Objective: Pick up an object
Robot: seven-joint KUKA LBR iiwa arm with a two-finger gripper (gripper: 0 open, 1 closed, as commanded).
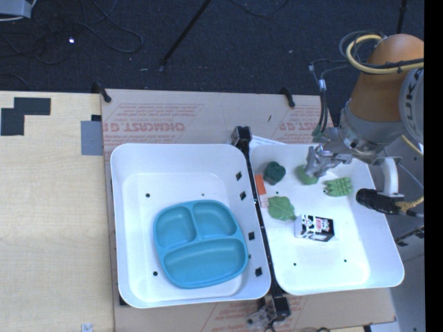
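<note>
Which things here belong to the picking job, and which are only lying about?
For the job:
- gripper, low over the right bin
- light green piece under it
- dark green ball
- green leaf
- green toy hand
- black and white carton

Lying about:
- blue divided plate in the left bin
- cardboard sheet underneath

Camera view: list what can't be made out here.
- Gripper: fingers too small and blurred to tell open or shut, or whether they touch the green piece below.
- Arm: cut off by the right edge.
- Orange item: partly hidden by the black divider between the bins.
- Black-and-white box: print too small to read.
</note>
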